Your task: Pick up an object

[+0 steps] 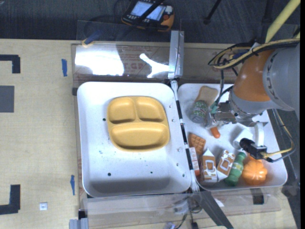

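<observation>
Over the right bin (281, 173), your gripper (218, 119) hovers beside the can (199, 111) and above a small orange piece (216, 132); its finger state can't be told.

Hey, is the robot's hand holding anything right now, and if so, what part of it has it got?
Cannot be told. The hand is low in the right bin, beside the can.

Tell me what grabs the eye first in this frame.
The yellow three-compartment tray sits alone in the left bin. The right bin is crowded: a can, small cartons, a green bottle and an orange fruit. The arm's gripper hangs just right of the can.
</observation>
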### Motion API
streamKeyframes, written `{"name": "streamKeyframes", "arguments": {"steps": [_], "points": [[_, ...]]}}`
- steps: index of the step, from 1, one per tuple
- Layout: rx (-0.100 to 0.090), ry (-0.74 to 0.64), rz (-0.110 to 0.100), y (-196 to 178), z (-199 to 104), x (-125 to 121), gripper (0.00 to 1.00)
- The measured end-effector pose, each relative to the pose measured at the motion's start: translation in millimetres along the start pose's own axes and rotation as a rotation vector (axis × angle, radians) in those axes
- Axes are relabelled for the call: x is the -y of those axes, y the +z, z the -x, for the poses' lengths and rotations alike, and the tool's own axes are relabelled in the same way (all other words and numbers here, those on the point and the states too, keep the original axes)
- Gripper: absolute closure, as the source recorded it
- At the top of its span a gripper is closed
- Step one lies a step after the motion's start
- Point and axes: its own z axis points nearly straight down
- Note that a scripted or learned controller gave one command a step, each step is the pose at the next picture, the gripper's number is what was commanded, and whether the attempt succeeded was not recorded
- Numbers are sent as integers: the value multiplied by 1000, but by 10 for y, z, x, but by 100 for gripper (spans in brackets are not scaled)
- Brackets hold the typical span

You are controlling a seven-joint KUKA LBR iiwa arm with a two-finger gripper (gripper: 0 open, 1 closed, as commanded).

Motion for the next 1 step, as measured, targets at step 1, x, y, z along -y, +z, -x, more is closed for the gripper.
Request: {"name": "streamKeyframes", "arguments": {"steps": [1], "points": [[-2,49,-10,-865,-780,-137,100]]}}
